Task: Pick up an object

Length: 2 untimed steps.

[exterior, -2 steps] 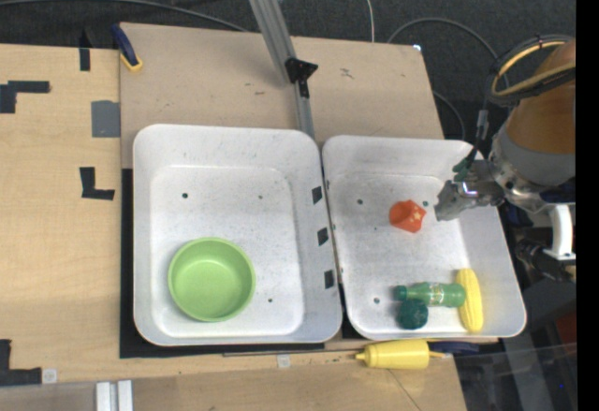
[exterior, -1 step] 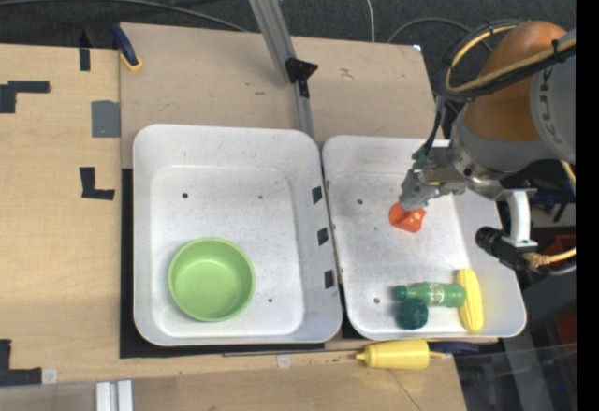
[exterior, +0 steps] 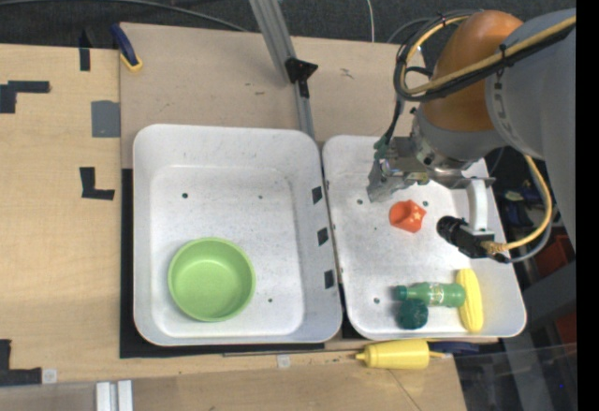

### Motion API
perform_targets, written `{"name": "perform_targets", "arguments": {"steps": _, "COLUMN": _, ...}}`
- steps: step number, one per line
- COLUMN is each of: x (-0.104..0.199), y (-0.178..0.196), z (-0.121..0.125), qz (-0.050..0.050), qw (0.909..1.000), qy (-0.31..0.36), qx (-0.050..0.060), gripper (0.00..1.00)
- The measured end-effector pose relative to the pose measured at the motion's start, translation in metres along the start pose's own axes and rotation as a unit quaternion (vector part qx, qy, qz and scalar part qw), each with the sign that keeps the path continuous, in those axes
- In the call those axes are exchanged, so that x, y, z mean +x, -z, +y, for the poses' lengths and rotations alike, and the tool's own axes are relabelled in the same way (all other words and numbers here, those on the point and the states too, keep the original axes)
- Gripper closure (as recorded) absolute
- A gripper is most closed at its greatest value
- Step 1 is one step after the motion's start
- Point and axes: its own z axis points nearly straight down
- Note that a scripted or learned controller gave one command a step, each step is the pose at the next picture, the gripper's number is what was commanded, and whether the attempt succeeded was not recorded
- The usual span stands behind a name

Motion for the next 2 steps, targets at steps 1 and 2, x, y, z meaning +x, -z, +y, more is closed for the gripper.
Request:
{"name": "perform_targets", "arguments": {"steps": 1, "x": 0.044, "y": 0.011, "z": 0.023, "qz": 0.000, "qw": 1.0000, "qy": 0.000, "qx": -0.001, "gripper": 1.00}}
{"name": "perform_targets", "arguments": {"steps": 2, "x": 0.099, "y": 0.005, "z": 0.050, "qz": 0.000, "qw": 1.0000, "qy": 0.000, "qx": -0.001, "gripper": 1.00}}
